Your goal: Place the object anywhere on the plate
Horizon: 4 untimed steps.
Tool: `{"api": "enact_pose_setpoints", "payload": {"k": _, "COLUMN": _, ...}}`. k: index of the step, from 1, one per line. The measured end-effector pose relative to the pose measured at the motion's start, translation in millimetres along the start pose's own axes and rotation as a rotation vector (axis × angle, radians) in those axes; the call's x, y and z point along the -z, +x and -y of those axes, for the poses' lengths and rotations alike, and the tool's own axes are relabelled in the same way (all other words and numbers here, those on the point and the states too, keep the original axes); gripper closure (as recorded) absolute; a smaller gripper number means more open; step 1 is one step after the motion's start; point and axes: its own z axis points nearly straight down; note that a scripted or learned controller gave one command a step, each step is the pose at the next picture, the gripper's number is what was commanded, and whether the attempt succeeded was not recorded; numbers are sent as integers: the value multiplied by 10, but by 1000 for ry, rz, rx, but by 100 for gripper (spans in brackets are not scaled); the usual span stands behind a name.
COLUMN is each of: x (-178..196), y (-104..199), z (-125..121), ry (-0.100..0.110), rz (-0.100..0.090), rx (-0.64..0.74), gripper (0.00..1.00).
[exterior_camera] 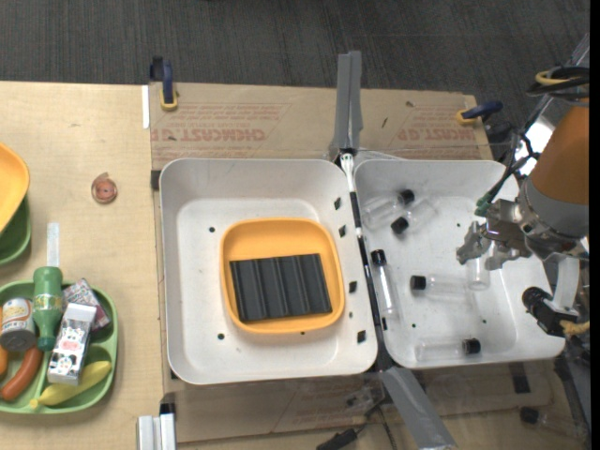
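The clear bottles with black caps lie scattered in the right bin, where I see the gripper low among them, near one upright bottle. I note the orange plate, bearing a dark ridged block, in the left bin.

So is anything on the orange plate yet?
Yes, one thing: a dark ribbed rectangular object lies flat on the plate in the left bin. The clear vials lie in the right bin.
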Motion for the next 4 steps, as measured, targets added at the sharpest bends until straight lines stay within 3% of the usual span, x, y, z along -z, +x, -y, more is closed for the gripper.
{"api": "enact_pose_setpoints", "payload": {"k": 1, "x": 170, "y": -234, "z": -440, "ry": -1, "rz": 1, "rx": 271, "gripper": 100}}
{"api": "enact_pose_setpoints", "payload": {"k": 2, "x": 363, "y": -483, "z": -1114, "ry": -4, "rz": 2, "rx": 566, "gripper": 100}}
{"api": "enact_pose_setpoints", "payload": {"k": 3, "x": 436, "y": -511, "z": -1569, "ry": -5, "rz": 3, "rx": 762, "gripper": 100}}
{"api": "enact_pose_setpoints", "payload": {"k": 4, "x": 762, "y": -519, "z": -1708, "ry": -7, "rz": 4, "rx": 965, "gripper": 100}}
